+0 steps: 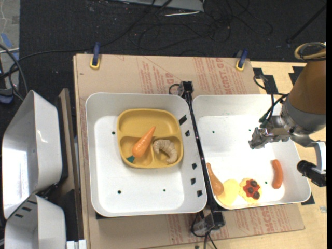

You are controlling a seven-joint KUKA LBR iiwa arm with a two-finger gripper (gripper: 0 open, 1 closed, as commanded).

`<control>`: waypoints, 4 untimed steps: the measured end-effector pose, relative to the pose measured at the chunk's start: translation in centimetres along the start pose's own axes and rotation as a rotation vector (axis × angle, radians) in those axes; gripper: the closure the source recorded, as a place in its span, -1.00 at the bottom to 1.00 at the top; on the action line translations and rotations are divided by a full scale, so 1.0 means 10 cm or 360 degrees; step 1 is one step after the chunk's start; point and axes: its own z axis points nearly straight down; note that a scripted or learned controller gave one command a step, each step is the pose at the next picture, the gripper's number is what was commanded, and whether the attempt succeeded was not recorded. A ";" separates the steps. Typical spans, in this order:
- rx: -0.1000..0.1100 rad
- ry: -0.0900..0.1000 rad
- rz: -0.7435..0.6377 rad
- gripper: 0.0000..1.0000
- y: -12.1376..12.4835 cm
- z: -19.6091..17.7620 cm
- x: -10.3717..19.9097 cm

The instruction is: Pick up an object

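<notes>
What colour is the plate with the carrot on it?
Yellow: the divided plate in the left bin, seen in the camera view.

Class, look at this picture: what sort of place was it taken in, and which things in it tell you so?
Most likely a robotics lab. A grey robot arm reaches over two white bins clamped to a board, toy food such as a carrot lies in a yellow plate, and loose cables trail across the dark floor.

A grey arm (pixel 303 115) with a broad orange band (pixel 313 87) ends in a small dark metal pincer (pixel 258 138).
</notes>
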 end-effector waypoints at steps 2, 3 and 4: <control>0.0008 0.0005 -0.0008 1.00 0.10 -0.21 0.56; 0.0005 0.0004 -0.0006 1.00 0.25 -0.30 1.07; 0.0008 0.0003 -0.0006 1.00 0.44 -0.18 1.52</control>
